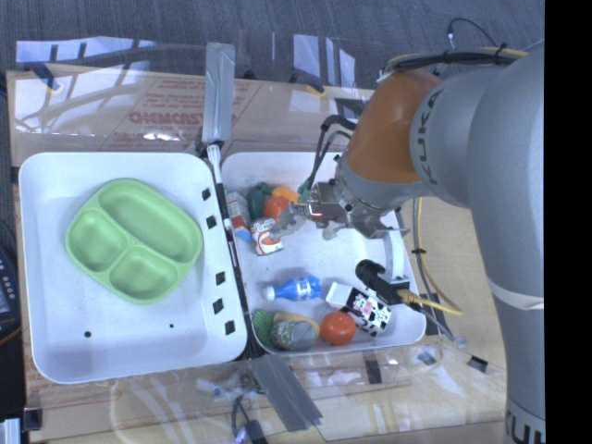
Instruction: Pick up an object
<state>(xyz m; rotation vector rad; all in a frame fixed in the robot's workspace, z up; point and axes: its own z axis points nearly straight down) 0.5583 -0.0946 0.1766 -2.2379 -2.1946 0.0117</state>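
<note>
Above the shallow white right bin [242,276], near its left wall, my gripper [294,218] hovers; grip unclear; arm reads KUKA.

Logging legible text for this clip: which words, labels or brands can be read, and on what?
"KUKA": grey robot arm, running vertically beside the orange band.
Red print on the brown cardboard sheet behind the bins: too blurred.
Blue-labelled plastic bottle and small red-and-white carton: print too small.

arm [462,128]: reaches in from right, bent down | hand [294,218]: low, pointing left
</note>
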